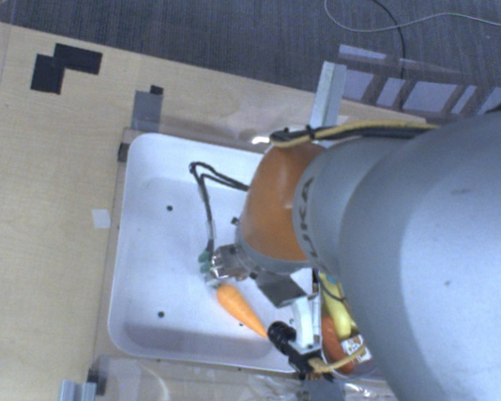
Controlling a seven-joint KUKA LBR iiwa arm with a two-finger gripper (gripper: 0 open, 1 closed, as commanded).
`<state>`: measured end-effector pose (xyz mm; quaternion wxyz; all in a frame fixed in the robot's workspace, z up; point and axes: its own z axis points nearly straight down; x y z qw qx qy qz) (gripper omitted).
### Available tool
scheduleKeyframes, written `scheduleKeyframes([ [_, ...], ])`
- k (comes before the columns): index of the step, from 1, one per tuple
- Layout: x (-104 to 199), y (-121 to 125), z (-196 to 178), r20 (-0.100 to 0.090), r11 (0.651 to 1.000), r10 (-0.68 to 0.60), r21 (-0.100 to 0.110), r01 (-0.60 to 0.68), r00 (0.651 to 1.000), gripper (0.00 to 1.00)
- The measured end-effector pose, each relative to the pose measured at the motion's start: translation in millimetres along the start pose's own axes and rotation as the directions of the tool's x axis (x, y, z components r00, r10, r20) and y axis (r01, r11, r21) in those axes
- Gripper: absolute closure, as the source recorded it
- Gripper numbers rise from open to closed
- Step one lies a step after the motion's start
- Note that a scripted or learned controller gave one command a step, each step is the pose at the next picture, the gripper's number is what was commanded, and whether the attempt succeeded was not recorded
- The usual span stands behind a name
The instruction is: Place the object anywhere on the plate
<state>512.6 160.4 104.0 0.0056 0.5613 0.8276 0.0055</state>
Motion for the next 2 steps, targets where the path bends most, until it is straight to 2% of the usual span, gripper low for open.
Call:
scheduleKeyframes([
  [1, 50.9, 42.9, -81.4, 0.0, 0.981, 0.193, 0.012, -0.193, 0.981, 1.0],
  [2, 50.9, 42.8, -81.2, 0.0, 0.981, 0.193, 0.013, -0.192, 0.981, 0.0],
])
